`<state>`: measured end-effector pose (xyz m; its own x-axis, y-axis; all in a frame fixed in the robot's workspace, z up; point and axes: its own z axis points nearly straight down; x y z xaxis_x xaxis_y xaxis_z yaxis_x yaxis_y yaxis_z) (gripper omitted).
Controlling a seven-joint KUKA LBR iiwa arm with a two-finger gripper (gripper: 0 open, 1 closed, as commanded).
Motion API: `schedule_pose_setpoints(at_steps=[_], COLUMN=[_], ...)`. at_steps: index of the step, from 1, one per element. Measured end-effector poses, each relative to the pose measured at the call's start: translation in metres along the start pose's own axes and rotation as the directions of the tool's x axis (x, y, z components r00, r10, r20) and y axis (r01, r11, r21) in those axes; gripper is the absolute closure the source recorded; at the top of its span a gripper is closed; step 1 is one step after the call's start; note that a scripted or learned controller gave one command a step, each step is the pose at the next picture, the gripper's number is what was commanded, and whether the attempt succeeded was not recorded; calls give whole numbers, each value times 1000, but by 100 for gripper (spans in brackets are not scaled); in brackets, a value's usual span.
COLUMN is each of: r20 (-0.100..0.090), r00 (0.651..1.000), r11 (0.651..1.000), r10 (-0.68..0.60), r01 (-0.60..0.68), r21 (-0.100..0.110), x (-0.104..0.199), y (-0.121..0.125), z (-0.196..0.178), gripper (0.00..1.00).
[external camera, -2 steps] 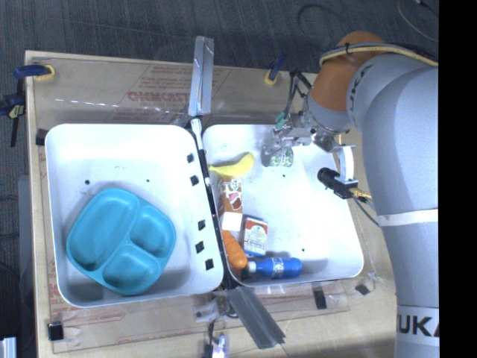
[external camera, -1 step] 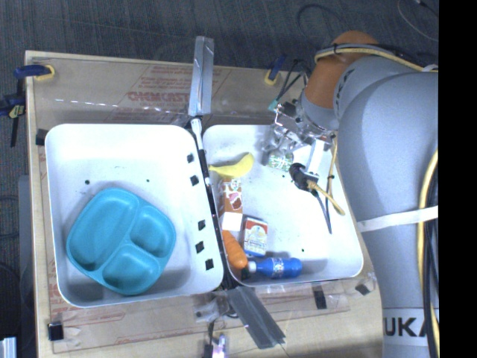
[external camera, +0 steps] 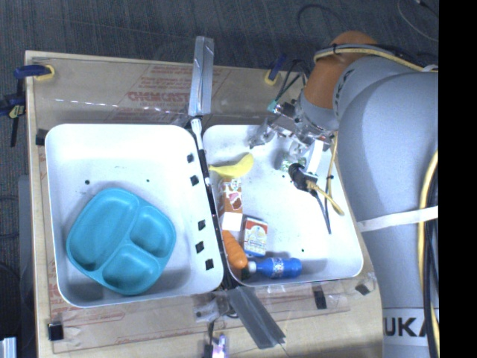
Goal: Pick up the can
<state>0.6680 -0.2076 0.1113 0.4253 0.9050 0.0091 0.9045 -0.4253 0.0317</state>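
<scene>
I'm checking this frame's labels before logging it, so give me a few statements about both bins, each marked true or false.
1. The blue divided tray lies in the left bin. True.
2. The banana lies in the left bin. False: it lies in the right bin, near the divider.
3. The blue bottle lies on its side by the right bin's near wall. True.
4. The gripper hangs over the left bin. False: it is over the right bin's far end.
</scene>
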Motion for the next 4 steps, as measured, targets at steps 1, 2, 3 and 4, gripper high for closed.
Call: schedule_pose_setpoints(at_steps=[1,2,3,4], r20=[10,10,8,10], r00=[1000,1000,999,1000], r11=[999,999,999,999], r10=[5,5,-31,-3], r01=[-5,-6,31,3], r21=[35,34,35,36], x=[-18,-18,2,3], y=[-56,-56,-18,-14], z=[17,17,-20,19], gripper=[0,0,0,0])
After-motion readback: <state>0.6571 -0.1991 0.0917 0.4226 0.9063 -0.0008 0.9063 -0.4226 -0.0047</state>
